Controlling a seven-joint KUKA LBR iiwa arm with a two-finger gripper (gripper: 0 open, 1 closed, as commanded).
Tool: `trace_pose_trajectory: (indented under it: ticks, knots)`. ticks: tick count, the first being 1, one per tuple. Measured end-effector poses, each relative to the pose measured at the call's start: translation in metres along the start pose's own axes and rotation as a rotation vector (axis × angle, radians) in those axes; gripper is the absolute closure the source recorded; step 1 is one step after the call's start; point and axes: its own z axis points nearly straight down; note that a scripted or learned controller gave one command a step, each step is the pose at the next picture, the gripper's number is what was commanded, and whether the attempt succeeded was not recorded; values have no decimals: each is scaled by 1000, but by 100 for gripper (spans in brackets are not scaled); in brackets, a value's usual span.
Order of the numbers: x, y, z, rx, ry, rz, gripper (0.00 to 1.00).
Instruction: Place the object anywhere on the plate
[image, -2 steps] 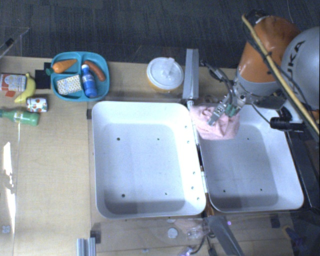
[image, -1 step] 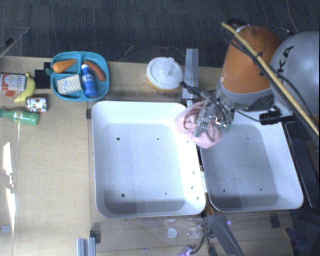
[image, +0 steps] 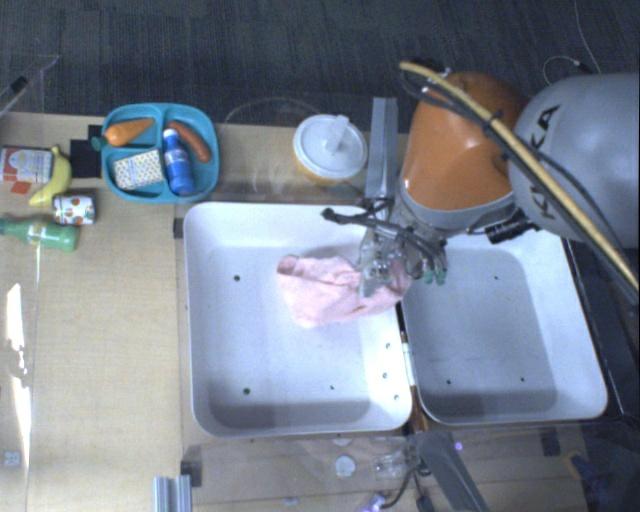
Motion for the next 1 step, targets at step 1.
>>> trace_pose_trajectory:
  ticks: [1]
  knots:
    - [14,45,-13,0,-1,-3,100]
